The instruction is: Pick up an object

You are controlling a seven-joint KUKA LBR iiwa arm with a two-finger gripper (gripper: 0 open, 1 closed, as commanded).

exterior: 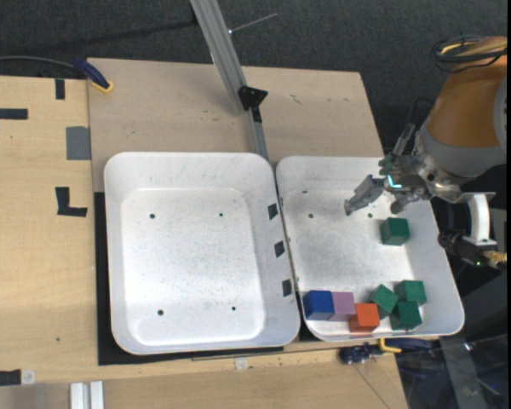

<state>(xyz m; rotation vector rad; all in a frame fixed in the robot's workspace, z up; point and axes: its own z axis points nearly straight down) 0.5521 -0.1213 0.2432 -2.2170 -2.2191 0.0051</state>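
Green block is lying alone in the right bin, just below and right of your jaws, which are hanging spread open and gripping nothing; more blocks are sitting farther below, along the bin's near edge.

One fixed camera looks down at a slant from above the bench onto both bins.
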